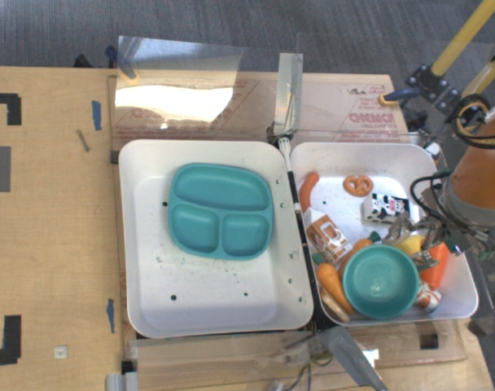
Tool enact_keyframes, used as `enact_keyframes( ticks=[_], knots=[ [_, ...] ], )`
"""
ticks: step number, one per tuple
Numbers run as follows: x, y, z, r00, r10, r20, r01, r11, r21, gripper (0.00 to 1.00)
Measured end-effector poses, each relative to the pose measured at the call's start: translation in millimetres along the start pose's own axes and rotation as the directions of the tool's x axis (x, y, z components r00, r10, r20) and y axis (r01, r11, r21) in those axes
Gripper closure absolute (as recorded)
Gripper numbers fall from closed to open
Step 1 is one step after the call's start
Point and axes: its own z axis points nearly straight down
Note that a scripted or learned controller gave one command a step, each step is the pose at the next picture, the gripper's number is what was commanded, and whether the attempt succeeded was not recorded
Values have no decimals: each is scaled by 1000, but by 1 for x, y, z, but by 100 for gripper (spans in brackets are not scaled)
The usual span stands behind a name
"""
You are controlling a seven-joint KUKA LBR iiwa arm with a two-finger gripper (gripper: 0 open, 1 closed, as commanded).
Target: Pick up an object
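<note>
The right bin (467, 304) holds a jumble of small items. A teal bowl (382, 280) sits upright at its front. Around it lie an orange carrot (329, 282), a brown-and-white box (327, 239), a red-orange sausage shape (308, 187), a pretzel (358, 186), a black-and-white cow-patterned piece (384, 208), a yellow piece (410, 243) and an orange piece (436, 267). My gripper (427, 236) is low in the bin's right half, right above the yellow piece and just behind the bowl's rim. Its tip is lost among cables and toys.
The left bin (142, 283) carries a teal three-compartment plate (220, 210). The metal divider between the bins (292, 210) runs close to the box and the carrot. A clear plastic sheet (182, 96) lies behind the left bin. The arm's orange band (479, 173) hangs over the right bin's right wall.
</note>
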Motion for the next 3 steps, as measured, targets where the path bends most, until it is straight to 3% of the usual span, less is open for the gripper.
enact_keyframes(
  ticks=[1,2,3],
  knots=[
    [-2,-1,-2,1000,0,6,0,1000,3,0],
    [-15,36,8,1000,-29,-6,29,999,33,0],
    [-18,37,-3,1000,-28,2,28,999,34,100]
  ],
)
